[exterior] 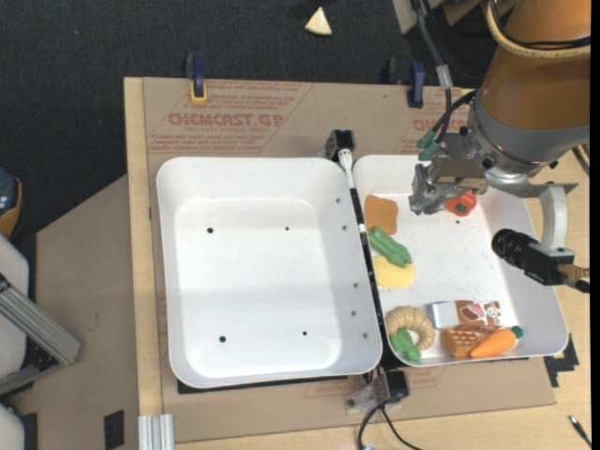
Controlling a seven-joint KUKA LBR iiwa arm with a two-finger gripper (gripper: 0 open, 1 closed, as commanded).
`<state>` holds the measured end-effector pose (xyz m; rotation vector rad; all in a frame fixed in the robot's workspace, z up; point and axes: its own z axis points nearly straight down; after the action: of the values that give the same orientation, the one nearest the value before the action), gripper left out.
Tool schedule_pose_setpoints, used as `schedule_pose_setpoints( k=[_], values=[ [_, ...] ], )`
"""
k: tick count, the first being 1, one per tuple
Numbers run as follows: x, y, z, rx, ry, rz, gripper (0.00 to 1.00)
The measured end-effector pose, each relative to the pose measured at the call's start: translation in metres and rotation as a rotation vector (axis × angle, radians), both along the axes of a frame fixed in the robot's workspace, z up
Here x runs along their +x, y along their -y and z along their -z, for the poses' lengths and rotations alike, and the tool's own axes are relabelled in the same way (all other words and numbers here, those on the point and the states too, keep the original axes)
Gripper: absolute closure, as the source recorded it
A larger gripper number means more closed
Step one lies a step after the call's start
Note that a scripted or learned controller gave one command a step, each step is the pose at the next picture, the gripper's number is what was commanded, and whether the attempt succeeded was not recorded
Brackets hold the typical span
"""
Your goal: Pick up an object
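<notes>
Camera view looks down at a slant on the desk (141,345), which carries two shallow white bins side by side. Left bin (258,270) has a plain white floor with four small dark dots. Right bin (469,261) holds the toy food: an orange-brown slab (381,215) near its upper left, a green pod (389,247) lying partly over a yellow piece (395,275) below it, and along the near edge a tan ring (412,321), a small printed box (469,312), a brown waffle-like piece (459,340) and an orange carrot (494,343). The fingers (428,198) hang over the upper part of the right bin, just beside a small red object (459,203); whether they are spread or closed I cannot tell, and nothing is visibly held between them
</notes>
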<state>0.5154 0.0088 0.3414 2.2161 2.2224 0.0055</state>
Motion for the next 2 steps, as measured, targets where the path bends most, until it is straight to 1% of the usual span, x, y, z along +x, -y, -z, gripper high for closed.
schedule_pose_setpoints(
  k=[1,2],
  values=[
    [-0.001,-0.037,-0.144,0.003,0.015,-0.002,1.0],
    [-0.032,-0.082,-0.032,-0.001,-0.018,-0.002,1.0]
  ],
)
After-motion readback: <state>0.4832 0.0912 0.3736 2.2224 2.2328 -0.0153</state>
